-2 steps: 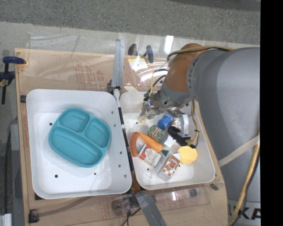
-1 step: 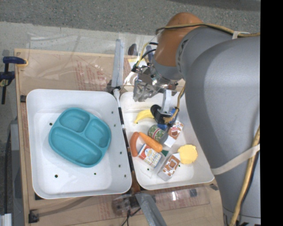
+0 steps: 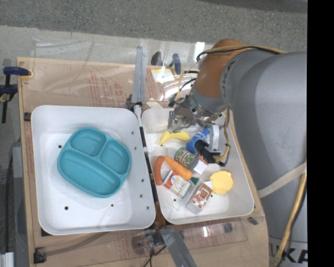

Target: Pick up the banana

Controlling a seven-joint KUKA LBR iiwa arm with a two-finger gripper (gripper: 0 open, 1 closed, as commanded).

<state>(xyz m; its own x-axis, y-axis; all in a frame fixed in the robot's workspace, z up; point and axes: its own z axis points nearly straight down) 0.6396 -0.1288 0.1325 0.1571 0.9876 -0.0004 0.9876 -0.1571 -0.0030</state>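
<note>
Two bins (image 3: 47, 156), banana (image 3: 175, 137) in right

A wooden bench (image 3: 78, 83) stands on grey speckled floor (image 3: 130, 15), a blue clamp (image 3: 9, 88) at its left edge.

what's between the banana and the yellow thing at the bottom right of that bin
In the camera view, between the banana and the yellow piece lie a small green can and a blue bottle.

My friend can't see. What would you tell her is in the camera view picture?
A grey robot arm's pincer hovers just above a yellow banana in the right bin, among toy foods like a carrot. The left bin holds a blue divided plate.
</note>
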